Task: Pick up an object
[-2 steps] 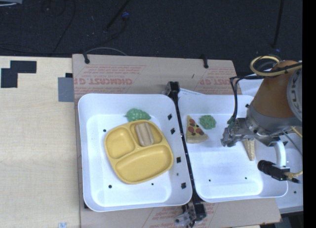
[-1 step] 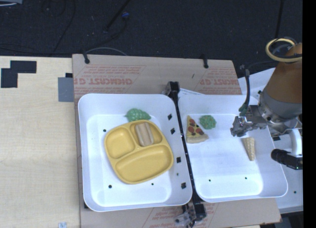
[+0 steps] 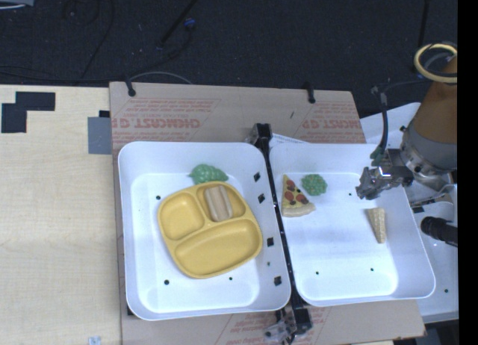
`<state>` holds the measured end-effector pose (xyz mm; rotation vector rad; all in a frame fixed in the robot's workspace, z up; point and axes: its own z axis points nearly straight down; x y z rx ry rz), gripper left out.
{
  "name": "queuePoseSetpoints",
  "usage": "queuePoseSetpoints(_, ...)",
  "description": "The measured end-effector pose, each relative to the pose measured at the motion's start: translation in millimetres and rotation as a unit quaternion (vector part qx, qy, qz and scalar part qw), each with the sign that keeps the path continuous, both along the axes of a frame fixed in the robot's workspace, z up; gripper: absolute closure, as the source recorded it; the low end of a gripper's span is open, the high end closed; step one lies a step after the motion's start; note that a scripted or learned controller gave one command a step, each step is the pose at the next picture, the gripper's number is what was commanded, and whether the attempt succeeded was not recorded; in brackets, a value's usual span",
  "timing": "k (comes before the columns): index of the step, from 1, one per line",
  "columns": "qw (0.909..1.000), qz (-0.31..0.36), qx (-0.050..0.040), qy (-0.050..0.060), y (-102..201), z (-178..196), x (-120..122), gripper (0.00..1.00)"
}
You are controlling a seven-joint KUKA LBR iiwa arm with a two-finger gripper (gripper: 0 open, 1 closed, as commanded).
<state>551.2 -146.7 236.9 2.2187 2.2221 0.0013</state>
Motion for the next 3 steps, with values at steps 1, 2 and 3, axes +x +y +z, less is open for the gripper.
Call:
queuePoseSetpoints(1, 1.0000, 0.002, 0.0012, 0.001, 49, 8, 7, 1.00)
queuePoseSetpoints(2, 1.0000, 0.002, 0.0010, 0.002, 99, 7, 26, 1.00)
queuePoseSetpoints(3, 1.0000, 0.002, 0.0012, 0.002, 147, 11, 38, 1.00)
